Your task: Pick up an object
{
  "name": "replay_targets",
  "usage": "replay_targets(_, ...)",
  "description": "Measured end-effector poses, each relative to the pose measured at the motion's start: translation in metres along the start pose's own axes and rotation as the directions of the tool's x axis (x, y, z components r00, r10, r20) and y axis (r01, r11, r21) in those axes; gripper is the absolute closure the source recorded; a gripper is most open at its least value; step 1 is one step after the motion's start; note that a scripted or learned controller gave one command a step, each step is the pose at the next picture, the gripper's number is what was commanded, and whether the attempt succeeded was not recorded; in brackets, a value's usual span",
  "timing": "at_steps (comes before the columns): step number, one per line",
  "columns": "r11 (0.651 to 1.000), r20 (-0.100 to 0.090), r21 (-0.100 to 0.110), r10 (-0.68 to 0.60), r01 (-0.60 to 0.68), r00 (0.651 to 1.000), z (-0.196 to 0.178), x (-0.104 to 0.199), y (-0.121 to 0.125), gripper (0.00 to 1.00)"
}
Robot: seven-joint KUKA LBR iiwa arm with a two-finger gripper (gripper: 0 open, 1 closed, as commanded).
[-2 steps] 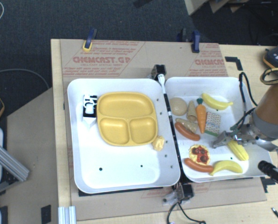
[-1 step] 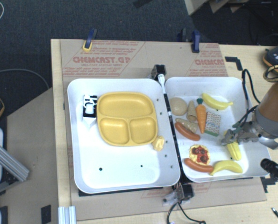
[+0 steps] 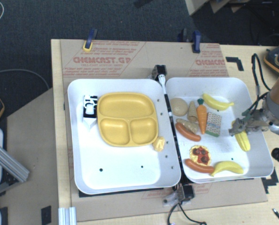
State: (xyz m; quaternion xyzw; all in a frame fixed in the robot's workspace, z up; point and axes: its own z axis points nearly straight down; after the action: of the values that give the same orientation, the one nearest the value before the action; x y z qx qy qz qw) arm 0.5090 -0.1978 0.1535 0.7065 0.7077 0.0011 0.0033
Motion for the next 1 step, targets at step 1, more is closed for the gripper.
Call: replay_targets(1,1.000,0.000,0.001,0.001,-0.001,1.000,-0.0451,-0.0028,-0.0049,1.00)
